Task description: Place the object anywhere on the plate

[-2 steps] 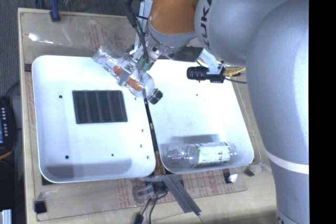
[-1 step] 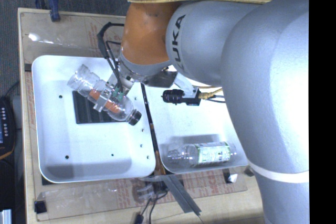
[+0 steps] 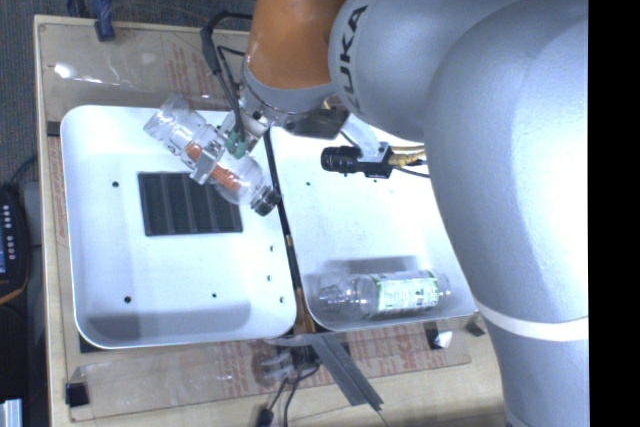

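The left bin is mostly bare white, with a dark slatted panel flat in its middle. I take that panel for the plate, since nothing else there looks like a place to set something down.

Just above and to the right of the panel, a clear object with orange patches and a dark end is slanted across the bin's upper right part. Its lower end is close to the wall between the bins. The hand is right on top of it, under the orange band, coming down from the far side. I cannot tell whether the hand is spread or closed, or whether it has the object, because the clear plastic hides the contact.

In the right bin, a clear bottle with a pale label lies on its side against the near wall, well away from the hand. The grey arm covers the rest of that bin.
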Controlling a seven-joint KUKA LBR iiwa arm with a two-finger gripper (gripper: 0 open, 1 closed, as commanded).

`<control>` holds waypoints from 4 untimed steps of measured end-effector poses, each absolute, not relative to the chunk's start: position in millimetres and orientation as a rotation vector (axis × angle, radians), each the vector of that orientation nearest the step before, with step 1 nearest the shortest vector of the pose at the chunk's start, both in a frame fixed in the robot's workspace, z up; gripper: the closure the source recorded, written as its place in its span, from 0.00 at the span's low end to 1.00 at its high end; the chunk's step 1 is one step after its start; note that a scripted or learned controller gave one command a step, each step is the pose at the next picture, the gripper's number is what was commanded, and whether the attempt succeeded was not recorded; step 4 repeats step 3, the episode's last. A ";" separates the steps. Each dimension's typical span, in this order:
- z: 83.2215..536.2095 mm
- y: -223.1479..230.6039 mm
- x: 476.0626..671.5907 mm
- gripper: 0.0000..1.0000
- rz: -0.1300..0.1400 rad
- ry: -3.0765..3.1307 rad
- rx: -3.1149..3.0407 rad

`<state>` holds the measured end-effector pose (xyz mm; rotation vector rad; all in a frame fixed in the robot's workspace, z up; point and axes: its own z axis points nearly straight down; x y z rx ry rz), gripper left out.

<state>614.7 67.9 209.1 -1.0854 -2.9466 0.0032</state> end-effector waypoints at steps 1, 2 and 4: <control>250.8 46.8 611.5 1.00 0.002 -3.033 -0.820; 193.4 29.4 637.8 1.00 0.003 -3.056 -0.711; 194.4 29.4 638.2 0.00 0.002 -3.057 -0.712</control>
